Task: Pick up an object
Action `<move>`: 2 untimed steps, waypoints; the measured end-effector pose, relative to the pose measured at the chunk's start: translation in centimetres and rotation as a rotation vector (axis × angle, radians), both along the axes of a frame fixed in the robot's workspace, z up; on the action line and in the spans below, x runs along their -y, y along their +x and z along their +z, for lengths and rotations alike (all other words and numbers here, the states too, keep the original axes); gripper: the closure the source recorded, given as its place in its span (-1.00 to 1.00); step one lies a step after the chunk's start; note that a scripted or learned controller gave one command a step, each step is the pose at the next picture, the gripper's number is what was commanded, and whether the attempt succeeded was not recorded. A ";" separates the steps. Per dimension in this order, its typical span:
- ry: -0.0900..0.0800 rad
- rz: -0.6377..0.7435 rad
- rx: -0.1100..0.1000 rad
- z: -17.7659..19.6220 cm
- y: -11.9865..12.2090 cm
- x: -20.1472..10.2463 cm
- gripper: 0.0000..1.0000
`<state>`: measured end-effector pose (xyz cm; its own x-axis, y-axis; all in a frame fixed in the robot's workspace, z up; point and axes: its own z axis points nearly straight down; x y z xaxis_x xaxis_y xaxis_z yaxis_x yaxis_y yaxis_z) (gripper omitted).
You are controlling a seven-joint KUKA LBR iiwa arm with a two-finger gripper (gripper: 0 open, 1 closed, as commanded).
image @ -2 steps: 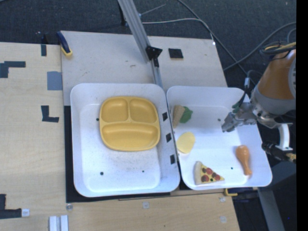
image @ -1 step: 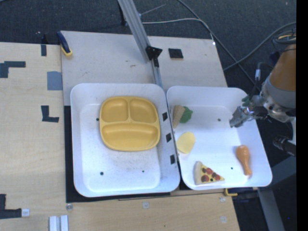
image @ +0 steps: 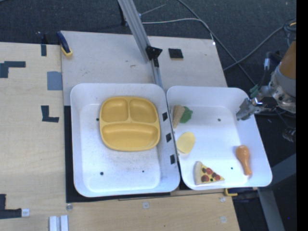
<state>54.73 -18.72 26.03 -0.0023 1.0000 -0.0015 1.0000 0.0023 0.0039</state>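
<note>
Gripper [image: 244, 110]: over right bin's [image: 211, 93] right rim, apparently poised outside the toys; grip state unreadable, too blurred.
Drumstick [image: 243, 159]: near right, closest candidate, smooth orange plastic, tapered.
Pizza [image: 207, 173]: near edge, flat wedge.
Chip [image: 186, 142]: pale yellow disc, left side.
Tray [image: 129, 123]: left bin [image: 86, 177], glossy yellow, three compartments.

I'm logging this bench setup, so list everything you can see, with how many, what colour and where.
bins: 2, white, side by side on the bench
divided plate: 1, yellow, left bin
cone-shaped toy: 1, tan and green, right bin, upper left
round slice: 1, pale yellow, right bin, left side
pizza slice: 1, tan with red, right bin, near edge
drumstick: 1, orange, right bin, right side
clamp: 1, blue and yellow, bench's far left
hand: 1, grey, over right bin's right rim
</note>
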 end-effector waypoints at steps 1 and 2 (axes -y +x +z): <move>0.003 0.005 -0.004 0.5 0.1 -5.4 1.00; 0.002 0.004 -0.005 0.4 0.1 -11.5 1.00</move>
